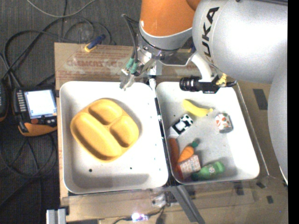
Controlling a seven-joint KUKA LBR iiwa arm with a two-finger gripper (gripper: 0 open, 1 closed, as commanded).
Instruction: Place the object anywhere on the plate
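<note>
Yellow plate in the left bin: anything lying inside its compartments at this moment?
No. The yellow plate shows three bare compartments; nothing covers them. The gripper hangs past its far edge.

1. A single fixed camera sits above the bench and looks down at a slant.
2. Its frame takes in both white bins side by side: the left bin (65, 171) and the right bin (247, 167).
3. The arm (233, 31) enters from the frame's right and looms large at the top (it is far nearer the lens than the bins).
4. Dark floor with cables and a small lit screen (39, 102) shows along the left margin, so the view is moderately wide.
</note>
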